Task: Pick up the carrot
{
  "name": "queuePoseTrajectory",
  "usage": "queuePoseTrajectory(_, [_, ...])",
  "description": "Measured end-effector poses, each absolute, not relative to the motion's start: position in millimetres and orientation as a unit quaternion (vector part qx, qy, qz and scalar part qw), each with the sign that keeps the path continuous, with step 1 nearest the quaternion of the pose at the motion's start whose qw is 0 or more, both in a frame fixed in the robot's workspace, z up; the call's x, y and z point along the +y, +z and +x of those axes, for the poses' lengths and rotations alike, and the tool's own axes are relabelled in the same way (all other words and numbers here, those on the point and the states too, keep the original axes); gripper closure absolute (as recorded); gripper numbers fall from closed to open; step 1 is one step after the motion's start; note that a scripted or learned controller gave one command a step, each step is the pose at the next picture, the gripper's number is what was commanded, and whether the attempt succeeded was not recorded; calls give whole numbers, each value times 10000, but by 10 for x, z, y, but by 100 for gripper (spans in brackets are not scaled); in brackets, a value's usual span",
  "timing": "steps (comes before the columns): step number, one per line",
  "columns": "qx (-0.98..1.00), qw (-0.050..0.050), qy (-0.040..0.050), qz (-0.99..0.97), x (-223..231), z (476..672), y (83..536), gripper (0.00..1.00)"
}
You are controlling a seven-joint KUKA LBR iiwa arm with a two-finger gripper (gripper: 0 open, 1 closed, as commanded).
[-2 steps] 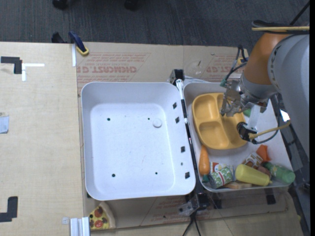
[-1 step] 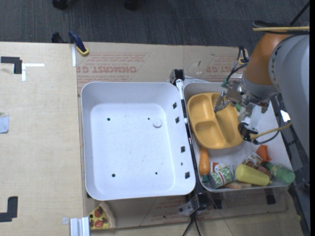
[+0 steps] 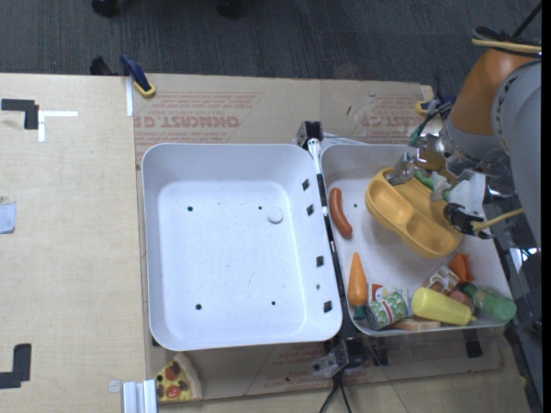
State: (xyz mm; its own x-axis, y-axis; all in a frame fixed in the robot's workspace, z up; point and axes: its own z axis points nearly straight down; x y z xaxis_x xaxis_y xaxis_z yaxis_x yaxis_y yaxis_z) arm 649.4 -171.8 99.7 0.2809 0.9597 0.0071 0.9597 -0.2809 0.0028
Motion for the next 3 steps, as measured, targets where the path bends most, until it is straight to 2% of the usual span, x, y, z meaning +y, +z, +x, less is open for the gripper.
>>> queuePoseTrajectory(1, [-6112, -1, 6, -7915, -1196, 6349, 923, 0])
queuePoseTrajectory(2, [-6961, -55, -56, -7179, -1181, 5480, 1173, 0])
queuePoseTrajectory(3, [-7032, -11, -6, -7110, -961, 5818, 927, 0])
